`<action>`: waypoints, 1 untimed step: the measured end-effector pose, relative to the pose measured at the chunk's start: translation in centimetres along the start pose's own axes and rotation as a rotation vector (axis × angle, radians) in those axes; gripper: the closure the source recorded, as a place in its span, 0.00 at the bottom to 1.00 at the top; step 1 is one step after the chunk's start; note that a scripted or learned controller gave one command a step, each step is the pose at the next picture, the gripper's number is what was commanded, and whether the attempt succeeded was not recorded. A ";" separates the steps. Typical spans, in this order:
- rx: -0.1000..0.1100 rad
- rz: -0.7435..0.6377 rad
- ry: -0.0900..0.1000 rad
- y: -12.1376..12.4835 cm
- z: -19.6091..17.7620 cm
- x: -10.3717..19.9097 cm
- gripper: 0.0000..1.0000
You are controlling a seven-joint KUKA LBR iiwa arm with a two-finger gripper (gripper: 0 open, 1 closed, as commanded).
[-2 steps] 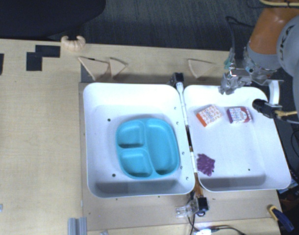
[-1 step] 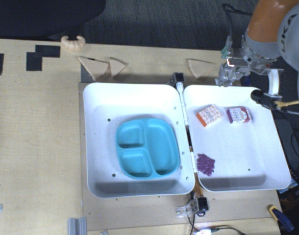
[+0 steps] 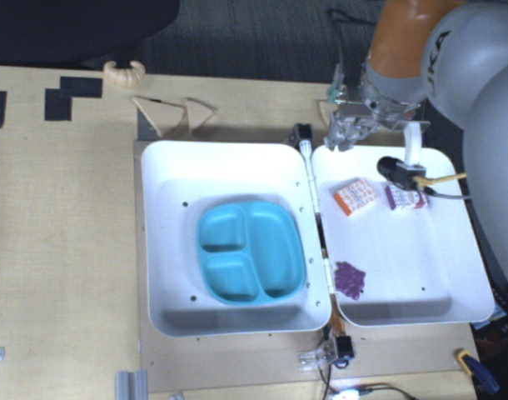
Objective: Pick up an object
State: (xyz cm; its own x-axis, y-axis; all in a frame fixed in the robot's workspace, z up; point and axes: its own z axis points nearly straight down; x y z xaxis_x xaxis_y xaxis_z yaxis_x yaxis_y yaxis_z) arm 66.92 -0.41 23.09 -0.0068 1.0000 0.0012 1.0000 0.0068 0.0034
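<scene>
Nearest the pincer (image 3: 346, 136), whose state I cannot tell, the small orange-and-white box (image 3: 356, 196) looks light and stiff, best taken across its narrow sides.

Left bin (image 3: 166, 165) holds a tray (image 3: 250, 252). Right bin (image 3: 404, 257) holds a box (image 3: 356, 197), a packet (image 3: 404, 198) to its right, and a scrap (image 3: 350, 279) in front.

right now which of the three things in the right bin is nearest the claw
The orange box, just below the claw. The white-and-purple packet lies further right, and the purple wad lies much lower in the view.
</scene>
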 end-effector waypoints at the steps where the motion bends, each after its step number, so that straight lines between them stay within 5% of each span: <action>1: 0.000 0.000 0.001 0.0 -1.3 9.0 1.00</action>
State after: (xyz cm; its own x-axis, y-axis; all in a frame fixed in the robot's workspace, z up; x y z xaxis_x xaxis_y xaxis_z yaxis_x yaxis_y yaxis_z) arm 66.89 8.59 24.42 -0.0071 1.0000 0.0023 1.0000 0.0071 0.0034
